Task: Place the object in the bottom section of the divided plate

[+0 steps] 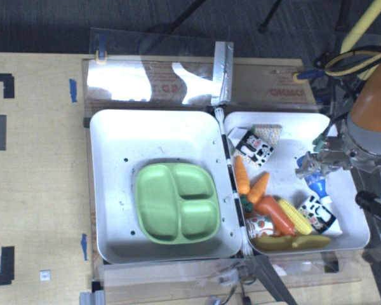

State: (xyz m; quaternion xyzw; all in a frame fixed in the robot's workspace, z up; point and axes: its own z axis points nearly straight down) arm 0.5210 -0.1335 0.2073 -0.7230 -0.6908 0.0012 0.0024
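Observation:
A green divided plate (176,201) lies in the left bin (114,145), with nothing in its sections. My gripper (315,165) hangs over the right side of the right bin (286,121), far from the plate. Directly under it is a small blue and white object (318,187), touching or nearly touching the gripper's tip; whether it is held I cannot tell. Just below that lies a black and white patterned carton (319,213).
The right bin holds several toy foods: two carrots (241,175), a red pepper (277,215), corn (297,216), a yellow-green piece (292,241), a red-labelled can (258,225) and a second patterned carton (254,149). A clear screen (155,75) stands behind the left bin.

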